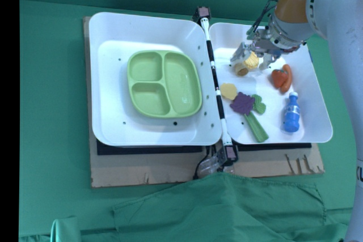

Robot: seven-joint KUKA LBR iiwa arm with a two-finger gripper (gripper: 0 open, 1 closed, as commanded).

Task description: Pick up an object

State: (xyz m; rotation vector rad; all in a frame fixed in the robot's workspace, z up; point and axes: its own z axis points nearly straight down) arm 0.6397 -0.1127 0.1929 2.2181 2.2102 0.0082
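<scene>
I am working in the right bin (pixel 317 122), with my claw (pixel 253 57) hanging low over its 11 o'clock corner, right at the yellow corn toy (pixel 247 63). The corn is sitting between my fingers, which are looking narrowly set around it, so I am judging this a grip on the corn, though how firm it is I cannot tell.

The risk I am weighing is a slip: the corn is rounded and seems caught toward one end, so it could be rolling out as I lift. The orange carrot toy (pixel 282 77) is lying just beside me at 3 o'clock, and a sideways drift could be knocking it. The purple grape toy (pixel 244 102) and blue bottle (pixel 291 112) are lying well apart toward 6 o'clock. The left bin (pixel 108 31) is carrying a green divided plate (pixel 164 83).
</scene>
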